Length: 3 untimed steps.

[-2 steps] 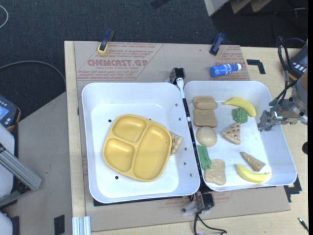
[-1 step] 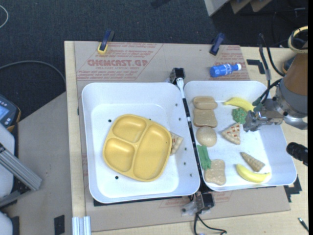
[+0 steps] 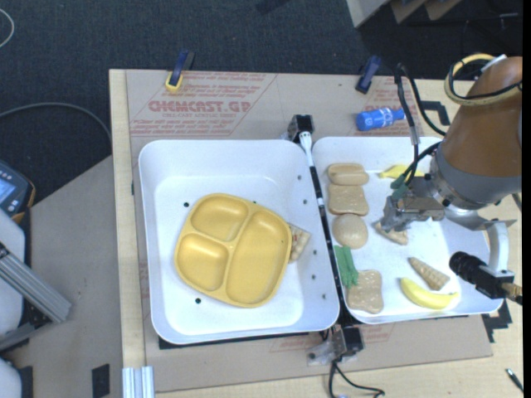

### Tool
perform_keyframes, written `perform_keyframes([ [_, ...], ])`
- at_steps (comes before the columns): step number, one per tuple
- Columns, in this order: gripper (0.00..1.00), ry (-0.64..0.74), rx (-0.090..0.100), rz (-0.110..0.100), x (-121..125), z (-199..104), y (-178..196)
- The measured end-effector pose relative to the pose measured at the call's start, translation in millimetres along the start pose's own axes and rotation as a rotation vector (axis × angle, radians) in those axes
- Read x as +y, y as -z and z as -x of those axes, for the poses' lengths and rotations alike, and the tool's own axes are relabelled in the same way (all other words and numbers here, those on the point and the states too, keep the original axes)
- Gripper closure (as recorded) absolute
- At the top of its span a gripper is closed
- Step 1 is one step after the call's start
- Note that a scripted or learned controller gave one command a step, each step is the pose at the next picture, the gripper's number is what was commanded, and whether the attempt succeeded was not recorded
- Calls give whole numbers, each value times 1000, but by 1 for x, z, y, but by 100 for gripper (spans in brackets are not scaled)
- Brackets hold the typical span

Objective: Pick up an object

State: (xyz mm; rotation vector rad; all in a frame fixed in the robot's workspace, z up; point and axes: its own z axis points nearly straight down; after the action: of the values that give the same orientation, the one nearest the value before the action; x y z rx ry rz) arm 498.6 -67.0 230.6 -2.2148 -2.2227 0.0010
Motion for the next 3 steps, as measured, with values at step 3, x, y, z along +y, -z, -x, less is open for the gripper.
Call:
perform_keyframes([
  [3,100,-4,-2,0,2,-108,-15],
])
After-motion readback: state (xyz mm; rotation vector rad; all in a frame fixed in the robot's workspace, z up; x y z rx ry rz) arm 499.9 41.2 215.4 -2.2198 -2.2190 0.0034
